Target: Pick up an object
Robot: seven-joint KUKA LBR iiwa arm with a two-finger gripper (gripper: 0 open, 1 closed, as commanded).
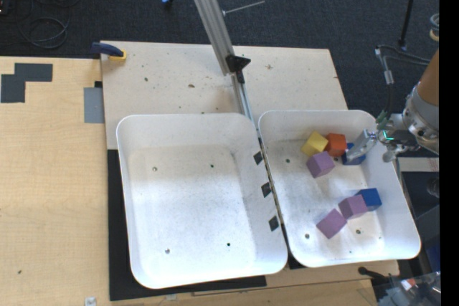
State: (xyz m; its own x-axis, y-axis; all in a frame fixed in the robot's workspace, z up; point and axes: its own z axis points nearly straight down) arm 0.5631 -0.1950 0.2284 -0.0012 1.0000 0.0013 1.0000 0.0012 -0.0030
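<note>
The right bin [401, 244] holds several small blocks. A yellow block [314, 142] and an orange block [336, 144] sit side by side near its far end, with a purple block [320, 164] just in front of them. A small blue block [353, 156] lies right of the orange one. My gripper [368, 142] reaches in over the bin's right rim and hovers directly beside and above that blue block. Nearer the front lie a blue block [371, 198], a purple block [352, 206] touching it, and another purple block [331, 223].
The left bin [129, 154] stands beside the right one, with black clips [266, 189] along their shared rim. A slanted aluminium rail [212, 18] rises behind the bins. A small blue and yellow clamp [109, 51] lies at the bench's far left corner.
</note>
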